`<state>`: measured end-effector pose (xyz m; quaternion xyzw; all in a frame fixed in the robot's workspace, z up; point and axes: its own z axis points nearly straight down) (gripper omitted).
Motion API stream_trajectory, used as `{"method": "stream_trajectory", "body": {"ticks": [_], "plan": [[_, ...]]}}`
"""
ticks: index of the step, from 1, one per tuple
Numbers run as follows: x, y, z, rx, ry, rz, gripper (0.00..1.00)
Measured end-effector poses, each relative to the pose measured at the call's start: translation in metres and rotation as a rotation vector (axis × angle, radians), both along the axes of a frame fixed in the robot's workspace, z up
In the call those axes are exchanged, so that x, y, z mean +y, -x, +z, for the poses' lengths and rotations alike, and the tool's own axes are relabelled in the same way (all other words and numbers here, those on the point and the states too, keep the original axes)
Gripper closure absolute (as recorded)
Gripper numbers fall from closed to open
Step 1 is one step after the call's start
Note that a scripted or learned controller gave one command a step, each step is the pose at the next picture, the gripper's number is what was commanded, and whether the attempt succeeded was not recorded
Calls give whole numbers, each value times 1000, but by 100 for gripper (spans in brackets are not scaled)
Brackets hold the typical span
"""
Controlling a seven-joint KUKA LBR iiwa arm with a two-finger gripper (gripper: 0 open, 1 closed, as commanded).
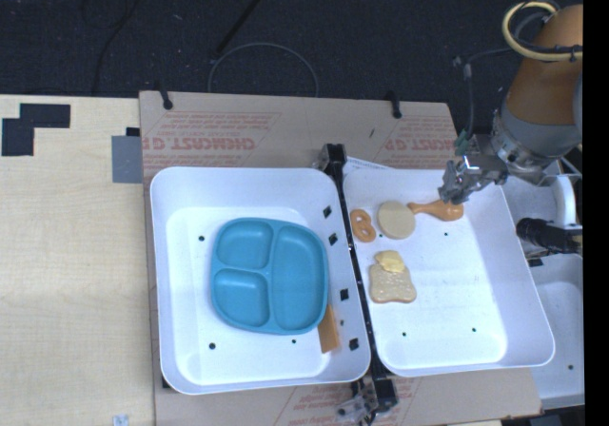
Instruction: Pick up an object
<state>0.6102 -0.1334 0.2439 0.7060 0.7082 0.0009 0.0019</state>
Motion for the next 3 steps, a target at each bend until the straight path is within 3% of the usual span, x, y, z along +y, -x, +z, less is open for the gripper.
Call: {"method": "stream_trajectory", "body": {"ticks": [1,3], "plan": [[63,-2,-5,7,-4,2,100],[160,0,-23,10,-4,1,100]]}}
